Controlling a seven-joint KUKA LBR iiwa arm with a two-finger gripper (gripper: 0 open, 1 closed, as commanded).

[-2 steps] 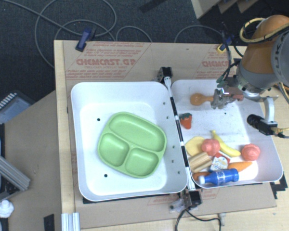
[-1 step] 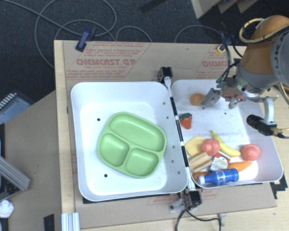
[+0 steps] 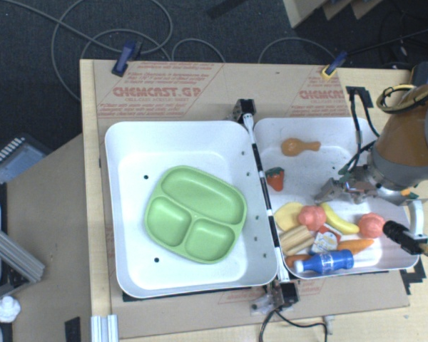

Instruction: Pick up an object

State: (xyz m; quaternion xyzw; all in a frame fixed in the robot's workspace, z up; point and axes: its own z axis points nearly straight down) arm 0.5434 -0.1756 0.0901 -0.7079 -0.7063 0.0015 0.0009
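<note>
Nearest the camera, along the front wall of the right-hand shallow white plastic bin point(image 3: 385, 266), lies a blue plastic bottle with a white label point(image 3: 327, 263), on its side. Just behind it sit a long orange toy carrot point(image 3: 355, 246), a small red-and-white packet point(image 3: 325, 241) and a tan toy bread stick point(image 3: 294, 239), all crowded together. Behind those come a yellow toy lemon-like piece point(image 3: 288, 214), a pink-red round toy fruit point(image 3: 312, 217), a yellow toy banana point(image 3: 340, 219) and a second red-orange round toy fruit point(image 3: 371, 225). These things touch or overlap one another, so the front half of this bin is a tight heap.

The two-finger metal gripper point(image 3: 348, 189) hangs low over the middle of the right bin, just behind the banana and the pink-red fruit. Whether its claw is parted or closed cannot be told, and nothing can be seen held in it. The grey arm with its orange band point(image 3: 406, 144) rises from it at the right, with black and yellow cables looped beside it.

Further back, a small red toy strawberry with a green top point(image 3: 274, 178) lies beside the bin's left wall, and a tan toy pear-shaped piece point(image 3: 298, 147) lies alone near the far wall.

In the left-hand shallow white plastic bin point(image 3: 128, 148) rests a pale green three-compartment plastic tray point(image 3: 194, 214). Beyond both bins runs a printed cardboard sheet point(image 3: 171, 84) held by a blue clamp point(image 3: 124, 58).
</note>
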